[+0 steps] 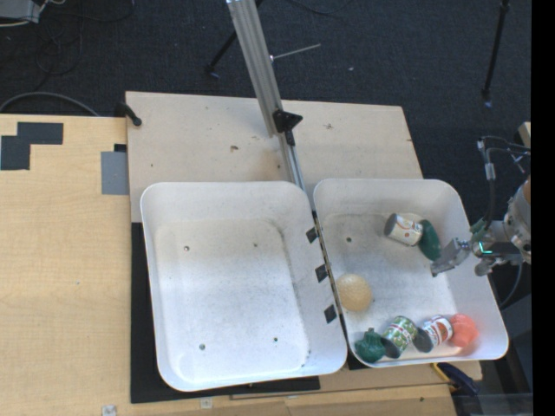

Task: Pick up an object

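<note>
Gripper [453, 258] first: we see the small grey two-finger tool at the right rim of the right-hand shallow white bin [347, 199], just inside the wall, with nothing visibly between it and the bin floor; whether it is released or clenched we cannot tell at this size. No object is yet chosen, so we judge the step in hand to be the approach. The nearest candidate is the small white and tan can lying on its side [402, 229], touching a dark green rounded piece [428, 239] that sits between the can and the tool. To do this well, we would come down over one thing only, squarely above its middle, and close across its narrow width; the can's round side may roll away if caught off-centre. The pale tan ball [354, 292] lies apart from everything near the bin's left wall, so it offers the cleanest descent, though it is further from the tool and close to the black clips [319, 271] on the divider. Along the bin's front edge we see a crowded row: a dark green lump [372, 346], a green-and-white labelled can [400, 332], a red-and-white labelled can [435, 331] and an orange-pink rounded object [466, 330], all touching or nearly so and pressed near the wall, which would hinder a clean grasp. The left-hand white bin [173, 199] lies beside it.
</note>
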Robot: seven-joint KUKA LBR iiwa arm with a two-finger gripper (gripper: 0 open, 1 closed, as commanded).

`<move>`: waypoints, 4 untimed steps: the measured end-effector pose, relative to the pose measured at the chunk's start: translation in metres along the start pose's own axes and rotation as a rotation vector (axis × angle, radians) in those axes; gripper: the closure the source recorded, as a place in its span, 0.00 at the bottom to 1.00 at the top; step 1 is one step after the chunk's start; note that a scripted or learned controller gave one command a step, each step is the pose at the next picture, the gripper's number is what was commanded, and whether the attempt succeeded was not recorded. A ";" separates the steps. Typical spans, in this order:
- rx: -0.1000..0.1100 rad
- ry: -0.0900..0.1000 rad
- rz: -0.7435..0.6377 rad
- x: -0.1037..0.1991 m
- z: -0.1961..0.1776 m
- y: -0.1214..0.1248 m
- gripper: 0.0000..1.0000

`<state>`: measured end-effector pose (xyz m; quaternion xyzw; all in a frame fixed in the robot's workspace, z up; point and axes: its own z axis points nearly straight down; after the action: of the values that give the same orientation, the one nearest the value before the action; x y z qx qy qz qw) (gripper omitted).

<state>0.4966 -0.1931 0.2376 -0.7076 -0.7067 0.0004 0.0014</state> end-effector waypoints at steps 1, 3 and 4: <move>0.005 0.002 -0.001 0.006 0.045 -0.003 0.00; -0.001 -0.001 0.000 0.001 0.146 -0.002 0.00; 0.000 0.001 0.005 0.000 0.136 -0.003 1.00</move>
<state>0.4935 -0.1927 0.1021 -0.7094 -0.7048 -0.0001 0.0018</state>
